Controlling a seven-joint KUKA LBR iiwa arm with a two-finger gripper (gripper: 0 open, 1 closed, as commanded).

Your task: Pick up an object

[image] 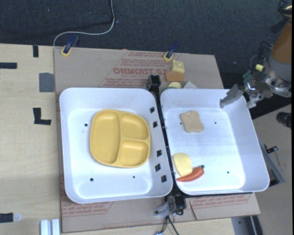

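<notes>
The right bin [235, 146] holds three items. A tan bread-like slice [191, 121] lies near its back. A pale yellow piece [182, 163] sits at its front left, touching a red chili pepper [191, 175] just in front of it. My gripper [240, 100] hovers over the bin's back right corner, well away from all three. Its two grey fingers [229, 98] stand apart, open, with nothing between them. The orange-banded arm [285, 48] rises at the right edge.
The left bin [73, 131] bears a yellow divided plate [119, 137]. Behind the bins, on the cardboard, lie a brown block [175, 76], a small yellow block [178, 66] and pale scraps [174, 85]. A white cable [95, 32] runs across the dark backdrop.
</notes>
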